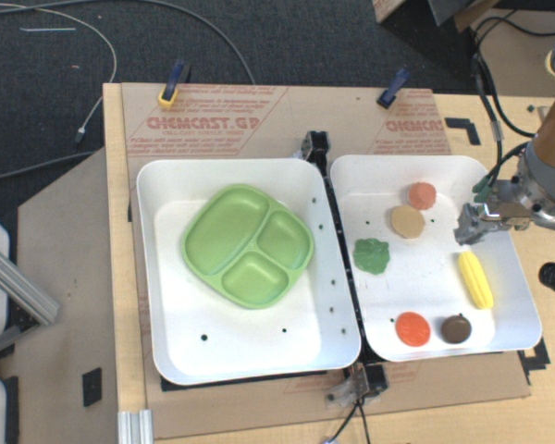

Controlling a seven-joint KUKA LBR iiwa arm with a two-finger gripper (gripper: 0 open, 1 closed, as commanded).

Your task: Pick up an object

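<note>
The right bin (388,178) holds several small food pieces: a pink-red round one (422,193), a tan round one (407,222), a green leafy one (372,255), a yellow corn cob (475,279), an orange-red round one (412,328) and a dark brown one (455,328). My gripper (470,226) hangs over the right side of this bin, just above the corn cob's upper end and right of the tan piece. Nothing shows between its fingers.
The left bin (166,248) holds a light green divided plate (248,245). A black clamp (315,143) sits between the bins at the back. Two blue clips (173,83) (393,88) pin the cardboard base. Cables run across the dark floor beyond.
</note>
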